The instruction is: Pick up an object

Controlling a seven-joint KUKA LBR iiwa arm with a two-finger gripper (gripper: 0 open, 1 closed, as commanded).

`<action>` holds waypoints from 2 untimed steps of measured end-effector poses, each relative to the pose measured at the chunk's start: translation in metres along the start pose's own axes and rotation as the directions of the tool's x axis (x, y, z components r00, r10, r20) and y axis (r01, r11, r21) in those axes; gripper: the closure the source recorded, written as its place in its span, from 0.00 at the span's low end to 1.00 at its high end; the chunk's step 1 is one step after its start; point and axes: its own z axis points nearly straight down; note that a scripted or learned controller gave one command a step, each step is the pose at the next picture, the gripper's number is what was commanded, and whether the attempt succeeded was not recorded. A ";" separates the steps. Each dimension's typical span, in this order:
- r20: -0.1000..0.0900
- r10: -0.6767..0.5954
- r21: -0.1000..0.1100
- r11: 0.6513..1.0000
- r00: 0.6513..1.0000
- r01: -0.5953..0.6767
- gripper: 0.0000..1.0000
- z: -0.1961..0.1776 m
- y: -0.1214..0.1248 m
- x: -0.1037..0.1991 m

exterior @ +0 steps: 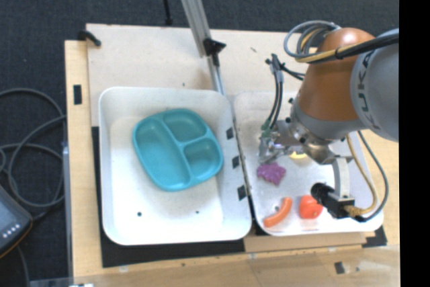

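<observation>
**Desk:** While the grey-and-orange arm is leaning over the right bin, what is the camera view giving us on the gripper?

**Caption writer:** It is hanging just above the purple lump, near that bin's left wall. Whether the claw is gaping or closed I cannot tell; nothing is showing between its tips.

**Desk:** How is that lump looking to handle?

**Caption writer:** Small, knobbly and light, I am judging, probably soft; a pinch across its middle should be holding it.

**Desk:** And the count?

**Caption writer:** Two white bins are sitting side by side. One teal divided plate is lying in the left bin. One purple lump, one orange curved piece and one orange-red round piece are lying in the right.
</observation>
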 end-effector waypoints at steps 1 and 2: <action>0.001 0.004 0.000 1.000 1.000 -0.004 1.00 -0.011 -0.001 0.054; 0.000 0.001 0.001 1.000 1.000 -0.001 1.00 -0.015 -0.007 0.110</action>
